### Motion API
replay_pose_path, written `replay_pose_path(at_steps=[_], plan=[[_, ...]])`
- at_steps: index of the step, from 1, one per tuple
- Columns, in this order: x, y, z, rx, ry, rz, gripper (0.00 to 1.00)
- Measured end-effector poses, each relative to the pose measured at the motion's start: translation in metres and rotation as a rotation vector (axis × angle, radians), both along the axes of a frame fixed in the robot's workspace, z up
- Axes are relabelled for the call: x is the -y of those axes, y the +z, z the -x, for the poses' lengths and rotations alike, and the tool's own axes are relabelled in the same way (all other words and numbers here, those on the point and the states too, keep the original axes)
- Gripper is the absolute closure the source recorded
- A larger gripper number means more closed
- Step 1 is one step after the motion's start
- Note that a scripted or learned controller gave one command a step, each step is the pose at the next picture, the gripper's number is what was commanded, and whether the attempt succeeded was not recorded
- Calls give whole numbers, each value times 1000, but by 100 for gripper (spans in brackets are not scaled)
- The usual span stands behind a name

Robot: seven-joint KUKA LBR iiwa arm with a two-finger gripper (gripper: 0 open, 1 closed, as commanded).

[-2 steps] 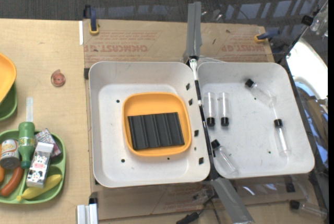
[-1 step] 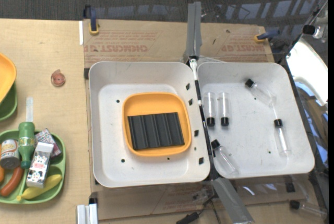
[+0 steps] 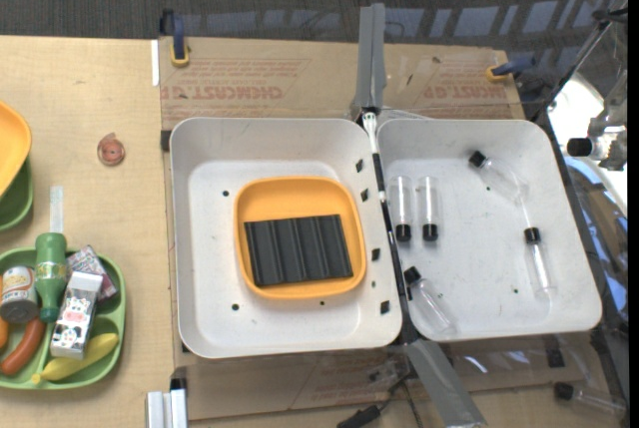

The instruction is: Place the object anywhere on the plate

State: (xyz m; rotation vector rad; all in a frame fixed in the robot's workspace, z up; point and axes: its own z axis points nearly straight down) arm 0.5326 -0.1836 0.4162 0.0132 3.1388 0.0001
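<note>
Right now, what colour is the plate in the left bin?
Orange-yellow plate, seen in the camera view, with a dark ribbed block on it.

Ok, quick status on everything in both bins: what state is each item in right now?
Orange plate: in left bin, flat.
Black ridged block: lying on the plate.
Two capped tubes: side by side in right bin, caps toward camera.
Other clear tubes: lying scattered in right bin.

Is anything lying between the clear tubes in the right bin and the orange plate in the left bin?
Only the raised bin walls where the two bins meet separate the clear tubes from the orange plate. A dark ribbed block already covers much of the plate's middle, leaving its rim free.
</note>
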Motion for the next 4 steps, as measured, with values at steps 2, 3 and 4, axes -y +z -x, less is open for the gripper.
replay_pose_path(at_steps=[2, 3, 4], plan=[[38, 16, -128, 2, 489, 0, 100], [38, 25, -128, 3, 797, 1, 100], [38, 25, -127, 4, 1158, 1, 100]])
